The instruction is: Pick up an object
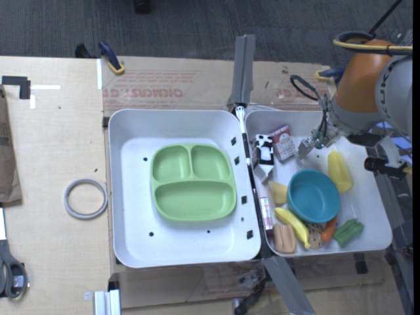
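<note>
Objects crowd the right bin (374, 241), gripper (314, 142) hovering just above the blue bowl (314, 195), can't tell its jaw state, so it's pre-grasp and 1 clean descent comes next.

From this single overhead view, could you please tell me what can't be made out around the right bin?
- Gripper: too small and blurred in the camera view to tell how its fingers stand.
- Small carton: its print is too small to read.
- Carrot: mostly hidden under the blue bowl.
- Arm: cut off by the right edge.
- Scissors: cut off by the left edge.
</note>
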